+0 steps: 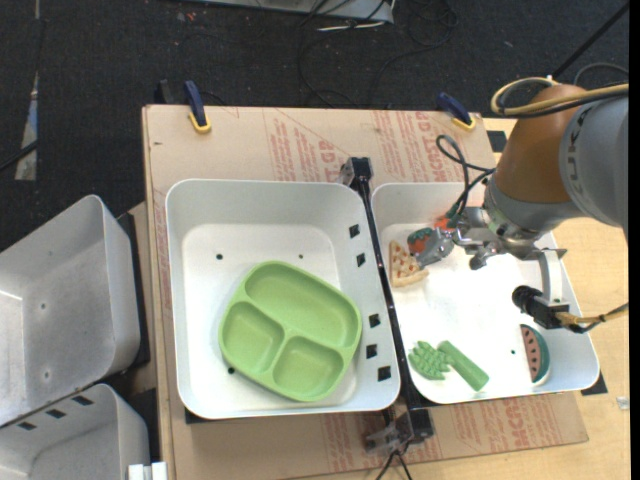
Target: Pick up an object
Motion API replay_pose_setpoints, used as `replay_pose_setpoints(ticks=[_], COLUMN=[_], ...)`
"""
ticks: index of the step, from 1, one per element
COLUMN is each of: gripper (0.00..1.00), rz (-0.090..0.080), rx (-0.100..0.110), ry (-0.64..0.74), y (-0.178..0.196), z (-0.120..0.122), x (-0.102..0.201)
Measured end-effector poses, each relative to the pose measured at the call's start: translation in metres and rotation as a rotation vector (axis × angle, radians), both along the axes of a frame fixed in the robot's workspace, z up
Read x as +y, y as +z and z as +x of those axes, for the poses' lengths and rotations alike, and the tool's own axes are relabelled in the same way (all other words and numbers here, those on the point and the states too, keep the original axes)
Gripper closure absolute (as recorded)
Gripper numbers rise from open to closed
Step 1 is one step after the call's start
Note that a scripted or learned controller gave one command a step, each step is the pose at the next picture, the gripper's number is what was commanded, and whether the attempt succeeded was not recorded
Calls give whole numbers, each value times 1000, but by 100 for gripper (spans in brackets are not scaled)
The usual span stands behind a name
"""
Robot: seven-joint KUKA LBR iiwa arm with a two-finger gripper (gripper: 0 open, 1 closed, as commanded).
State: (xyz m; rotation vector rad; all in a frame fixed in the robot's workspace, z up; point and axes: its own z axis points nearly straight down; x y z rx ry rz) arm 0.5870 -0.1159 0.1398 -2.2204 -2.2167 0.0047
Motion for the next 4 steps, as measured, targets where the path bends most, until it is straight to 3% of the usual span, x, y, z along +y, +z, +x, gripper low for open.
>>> replay_pose_setpoints(ticks=[1, 2, 3, 4], gripper=[100, 100, 100, 100], rz=[-1, -2, -1, 0], rx=[-6, -8, -7, -5], ry=[0, 4, 4, 9], y=[13, 72, 86, 86], z=[2, -4, -4, 2], x=[0, 4, 4, 63])
